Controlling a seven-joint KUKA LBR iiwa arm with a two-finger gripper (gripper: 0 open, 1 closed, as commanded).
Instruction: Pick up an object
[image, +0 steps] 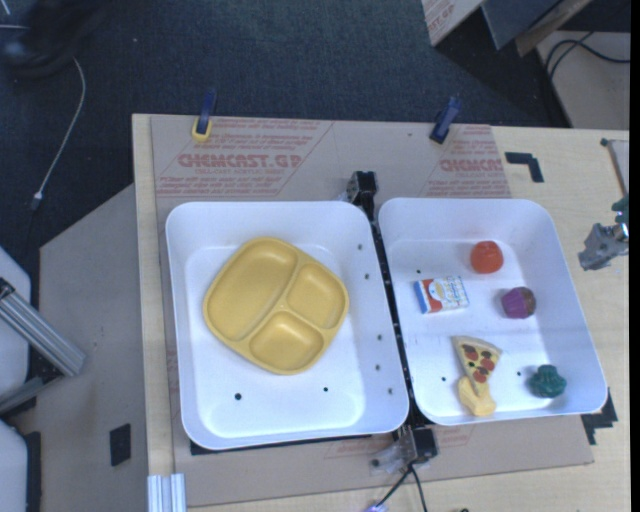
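Lying nearest in right bin (563, 335): pizza slice toy (475, 370), green lump (547, 381); behind, small carton (441, 294), purple ball (517, 302); farthest, orange ball (486, 257). Gripper (603, 243) hovering beyond bin's right rim, grasp state impossible to tell. Approach apparently pending: next move calling for centring over one object, then descending.

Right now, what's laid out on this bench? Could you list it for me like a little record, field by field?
left bin: holds a yellow divided plate, three compartments
right bin: holds five small things, all apart from each other
far side: orange ball
centre: small carton, lying flat; purple piece to its right
near side: toy pizza slice; green piece in the right corner
gripper: at the right edge, outside the bins, holding nothing visible
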